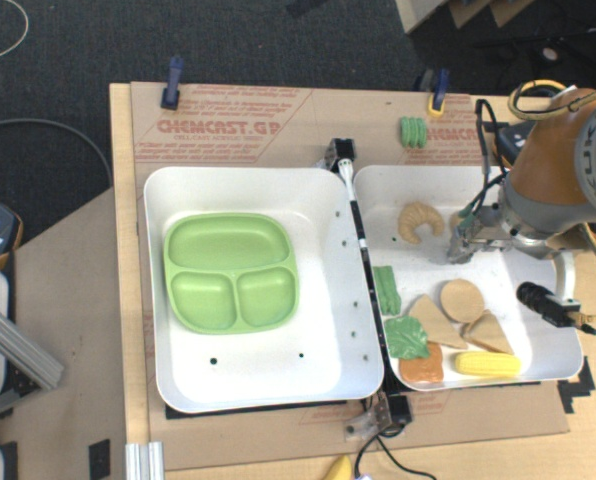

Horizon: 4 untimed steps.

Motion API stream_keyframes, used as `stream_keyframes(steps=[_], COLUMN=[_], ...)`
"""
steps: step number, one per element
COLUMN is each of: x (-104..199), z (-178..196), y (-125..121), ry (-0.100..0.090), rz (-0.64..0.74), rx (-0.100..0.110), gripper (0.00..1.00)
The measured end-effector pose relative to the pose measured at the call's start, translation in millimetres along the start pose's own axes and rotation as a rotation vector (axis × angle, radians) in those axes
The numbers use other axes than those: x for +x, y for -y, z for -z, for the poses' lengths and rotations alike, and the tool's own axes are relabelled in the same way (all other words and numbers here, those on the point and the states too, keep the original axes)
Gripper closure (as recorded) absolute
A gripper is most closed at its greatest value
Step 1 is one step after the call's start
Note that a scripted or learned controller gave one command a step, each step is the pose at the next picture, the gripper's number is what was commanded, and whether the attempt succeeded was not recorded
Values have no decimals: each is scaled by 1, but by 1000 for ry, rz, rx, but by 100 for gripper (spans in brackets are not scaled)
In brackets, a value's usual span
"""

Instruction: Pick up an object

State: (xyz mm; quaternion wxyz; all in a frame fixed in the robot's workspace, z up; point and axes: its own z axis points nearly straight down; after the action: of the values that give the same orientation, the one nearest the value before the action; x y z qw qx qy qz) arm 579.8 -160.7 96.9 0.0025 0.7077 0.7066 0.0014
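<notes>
Bench board (228, 118) — red print "CHEMCAST GP", repeated at right.

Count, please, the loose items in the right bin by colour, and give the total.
Green: 2 (strip, leafy piece)
Tan or beige: 4 (croissant, round piece, two wedges)
Orange: 1 (flat piece)
Yellow: 1 (corn cob)
Total: 8

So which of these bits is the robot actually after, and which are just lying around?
Part of the job:
gripper
croissant
corn cob
lettuce leaf
green strip
tan slices
right bin

Just lying about:
green divided plate
left bin
green piece on the board
blue clamp
</notes>
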Motion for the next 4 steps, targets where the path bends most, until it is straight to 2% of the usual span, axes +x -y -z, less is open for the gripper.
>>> stream_keyframes(steps=[2,3,4], x=[140,218,213], z=[91,88,99], y=[-5,4,2], ry=[-3,-6,-3], rz=[9,11,3], rx=[0,7,4], gripper=[100,100,100])
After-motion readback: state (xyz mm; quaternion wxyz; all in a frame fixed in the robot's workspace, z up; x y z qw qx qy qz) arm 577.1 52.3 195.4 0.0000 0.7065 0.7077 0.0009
